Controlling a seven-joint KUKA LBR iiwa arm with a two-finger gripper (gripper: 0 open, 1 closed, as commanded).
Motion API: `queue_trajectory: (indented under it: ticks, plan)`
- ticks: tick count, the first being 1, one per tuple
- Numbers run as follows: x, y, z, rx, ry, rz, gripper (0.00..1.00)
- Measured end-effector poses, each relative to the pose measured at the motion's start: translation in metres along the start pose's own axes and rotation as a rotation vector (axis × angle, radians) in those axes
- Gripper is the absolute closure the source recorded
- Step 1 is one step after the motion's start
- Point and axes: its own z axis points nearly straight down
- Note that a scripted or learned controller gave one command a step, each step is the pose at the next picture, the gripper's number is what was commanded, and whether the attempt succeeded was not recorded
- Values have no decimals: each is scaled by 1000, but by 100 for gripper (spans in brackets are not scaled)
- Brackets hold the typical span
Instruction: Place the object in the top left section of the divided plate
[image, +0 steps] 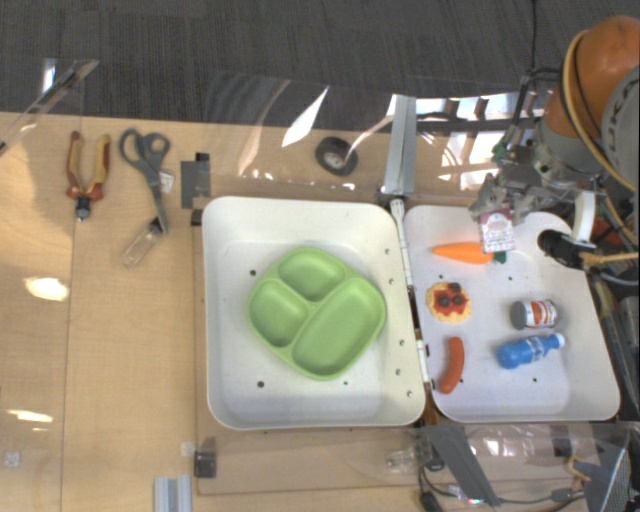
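I read the hand (497, 232) as sitting over the carrot's (463, 254) thick end in the right bin (600, 400); I cannot tell its state. The carrot lies flat near the bin's top left. It looks like a light, rigid, smooth plastic toy, tapered, so I would grip across the thick end. The green plate (318, 313), glossy with three moulded sections, rests in the left bin (230, 380).
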Motion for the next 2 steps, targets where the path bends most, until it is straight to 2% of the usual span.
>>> queue_trajectory:
  ticks: [1, 2]
  plan:
    - [33, -35, -18, -1, 2, -21, 100]
    - [109, -57, -78, -3, 2, -311, 100]
